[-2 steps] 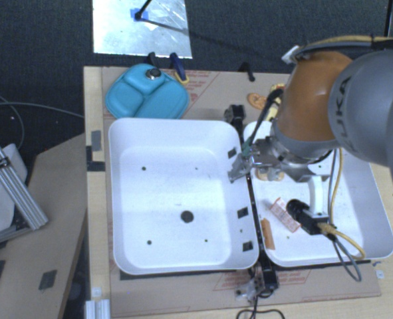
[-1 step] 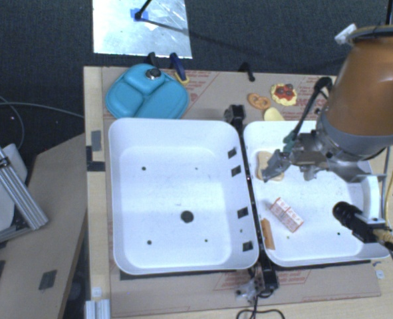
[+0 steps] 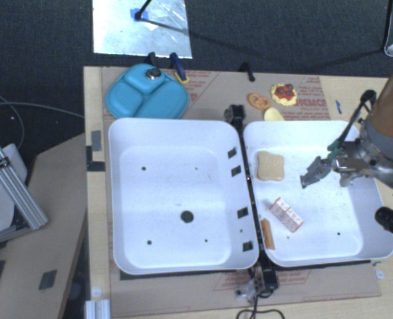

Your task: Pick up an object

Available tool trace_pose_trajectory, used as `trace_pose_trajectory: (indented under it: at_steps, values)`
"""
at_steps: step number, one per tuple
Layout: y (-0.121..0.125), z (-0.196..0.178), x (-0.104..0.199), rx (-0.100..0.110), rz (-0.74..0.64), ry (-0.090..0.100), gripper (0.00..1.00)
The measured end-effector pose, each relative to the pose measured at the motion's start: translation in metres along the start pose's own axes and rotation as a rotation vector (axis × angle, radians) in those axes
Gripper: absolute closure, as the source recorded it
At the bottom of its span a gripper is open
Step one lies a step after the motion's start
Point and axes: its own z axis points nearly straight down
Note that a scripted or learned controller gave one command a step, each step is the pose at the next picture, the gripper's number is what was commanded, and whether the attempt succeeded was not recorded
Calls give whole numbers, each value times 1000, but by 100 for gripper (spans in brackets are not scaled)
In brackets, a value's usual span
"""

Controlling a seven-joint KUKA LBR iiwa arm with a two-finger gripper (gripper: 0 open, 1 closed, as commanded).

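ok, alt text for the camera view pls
The gripper hangs over the right bin, which holds a bread slice, a small carton and a sausage-like toy. Behind the bins lie a blue tray and toy food.

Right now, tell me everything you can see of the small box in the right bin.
The small carton is a flat rectangular pack, white with red-pink panels and print too small to read, apparently cardboard. It lies flat on the floor of the right bin, set diagonally, below the toast-like slice and just right of the thin orange stick. It seems clear of both. The gripper is above and right of it, apart from it.
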Motion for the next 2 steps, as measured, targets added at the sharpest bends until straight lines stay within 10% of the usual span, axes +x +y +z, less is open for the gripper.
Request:
trace_pose_trajectory:
  at_steps: [1, 2]
  values:
    - [0, 48, 75, 4, -19, 6, 0]
    - [22, 121, 6, 5, -3, 1, 0]
